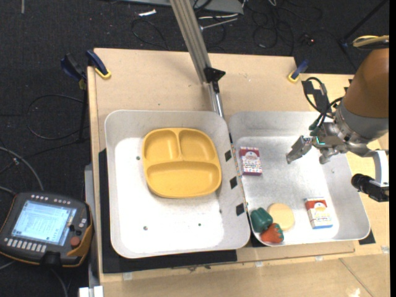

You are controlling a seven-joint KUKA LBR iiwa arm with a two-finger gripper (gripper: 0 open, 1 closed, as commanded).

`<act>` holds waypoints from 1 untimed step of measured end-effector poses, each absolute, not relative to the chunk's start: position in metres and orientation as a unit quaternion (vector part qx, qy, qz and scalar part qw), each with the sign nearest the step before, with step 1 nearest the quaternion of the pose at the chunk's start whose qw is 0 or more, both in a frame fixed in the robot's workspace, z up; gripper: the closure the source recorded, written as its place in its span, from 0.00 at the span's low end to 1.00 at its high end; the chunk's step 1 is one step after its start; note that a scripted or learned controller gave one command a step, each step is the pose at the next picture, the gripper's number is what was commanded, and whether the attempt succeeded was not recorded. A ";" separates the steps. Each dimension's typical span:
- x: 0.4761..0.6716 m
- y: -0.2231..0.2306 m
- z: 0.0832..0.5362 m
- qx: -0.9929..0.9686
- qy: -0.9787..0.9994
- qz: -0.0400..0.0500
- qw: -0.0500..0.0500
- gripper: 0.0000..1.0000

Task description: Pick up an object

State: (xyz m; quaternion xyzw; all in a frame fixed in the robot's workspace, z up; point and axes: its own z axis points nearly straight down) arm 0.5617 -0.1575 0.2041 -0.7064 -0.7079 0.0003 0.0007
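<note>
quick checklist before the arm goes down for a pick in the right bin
1. Fingers apart: ok, they look open with nothing between them.
2. Gripper above the right bin: ok, over its upper right part.
3. Something right under the gripper: not ok, bare floor there.
4. Red box free to grasp: ok, it lies alone.
5. Second box free: ok, apart from the round piece.
6. Green piece free: not ok, crowded into the corner against the red piece.

No legible text anywhere. Small red-and-white printed carton [250, 161], centre right of frame: label present, print too small to read. Second red-and-white carton [318, 213], lower right: same, unreadable. Grey handheld control pendant [44, 226], lower left: lit screen, content blurred.
</note>
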 end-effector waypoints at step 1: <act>0.562 -0.157 0.204 -0.707 -0.708 0.000 0.001 0.00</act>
